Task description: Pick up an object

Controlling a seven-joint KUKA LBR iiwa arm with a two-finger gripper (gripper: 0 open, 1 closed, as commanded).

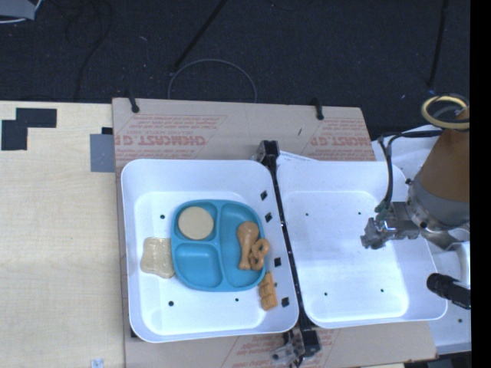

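Steering from here, I see my two-finger gripper (374, 234) near the right white bin's (337, 313) right edge; whether its claw is apart, I cannot tell. I would cross to the left white bin (146, 182), targeting the tan pretzel-shaped toy (252, 245) on the blue divided plastic plate's (201, 271) right edge.

Two bins sit side by side on the bench. The left bin (146, 182) holds a divided plate (203, 271) near its middle. A round cookie (195, 222) lies in the plate's rear-left compartment, and a pretzel-like piece (252, 245) in its right compartment. A pale piece (157, 257) touches the plate's left edge. Another small piece (268, 291) lies just off the plate's front-right corner. Over the right bin (337, 297), the gripper (374, 234) hangs near the right side.
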